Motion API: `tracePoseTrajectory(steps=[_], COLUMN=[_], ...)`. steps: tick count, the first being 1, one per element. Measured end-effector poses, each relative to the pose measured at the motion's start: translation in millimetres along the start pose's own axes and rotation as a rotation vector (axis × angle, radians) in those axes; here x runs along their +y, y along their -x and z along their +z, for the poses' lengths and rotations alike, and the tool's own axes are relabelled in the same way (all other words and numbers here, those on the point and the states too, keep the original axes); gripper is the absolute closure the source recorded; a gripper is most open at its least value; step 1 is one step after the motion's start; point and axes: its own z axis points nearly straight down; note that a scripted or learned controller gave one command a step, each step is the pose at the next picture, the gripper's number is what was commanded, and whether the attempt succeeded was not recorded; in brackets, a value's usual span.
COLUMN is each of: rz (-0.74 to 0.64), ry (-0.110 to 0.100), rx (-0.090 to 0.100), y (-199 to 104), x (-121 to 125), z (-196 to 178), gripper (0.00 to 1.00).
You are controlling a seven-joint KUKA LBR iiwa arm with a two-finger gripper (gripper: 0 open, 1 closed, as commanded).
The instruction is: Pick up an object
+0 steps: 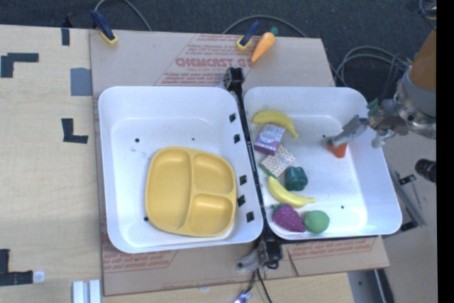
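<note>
Camera view puts the gripper [345, 135] at right of frame, over the right bin [376, 188], tip touching a small orange-red object [340, 150]. Whether anything sits between its fingers, I cannot tell. Risk: a skewed grasp could let the piece slip out on the lift.

The right bin [369, 174] lies bare on its right half; toys crowd its left, by the divider [245, 145].
</note>
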Motion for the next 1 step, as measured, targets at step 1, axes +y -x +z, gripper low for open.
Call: tracePoseTrajectory(steps=[1], rz=[-0.002], ry=[0.002], rx=[0.002], y=[-77.2], x=[26.2], z=[135.5], gripper=[0.00])
